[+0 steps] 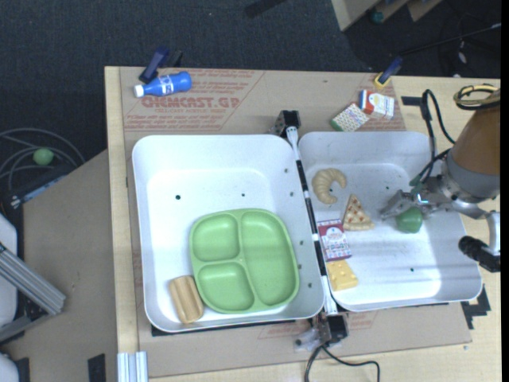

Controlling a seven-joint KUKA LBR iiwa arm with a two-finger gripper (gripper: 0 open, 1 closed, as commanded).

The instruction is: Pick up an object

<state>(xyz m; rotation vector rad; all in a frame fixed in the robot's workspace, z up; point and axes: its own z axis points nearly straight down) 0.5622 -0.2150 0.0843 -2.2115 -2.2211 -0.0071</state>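
At the near edge of the desk (119, 213), a black cable clip and wire (330, 333) sit just below the seam where the two white bins meet. The left bin (159, 165) holds a green divided plate (242, 259) toward its near side, and a tan bread-like piece (185, 298) lies just beside the plate's near left corner, touching or nearly touching it.

In the right bin (374, 146), along its left wall, a yellow cheese wedge (342, 274) lies nearest, then a small red-and-white packet (336, 240), then a pizza slice (356, 213), and farthest a croissant (328, 184). These four form a loose column, each near the next.

Further right in that bin, a small green object (409, 221) (rounded, its kind too small to tell) rests on the bin floor. The jaws (404, 205) are down at it, with metal fingers (394, 207) touching or just above its upper left side; whether they are parted or closed I cannot tell, and the green object is not clearly between them. The grey arm (469, 189) with its orange band (481, 142) comes in from the right edge.

Beyond the bins, on the far desk, lie a small patterned box (350, 118) and a red-and-white carton (377, 103), close together, and at the far left a blue-and-white bottle (163, 84).
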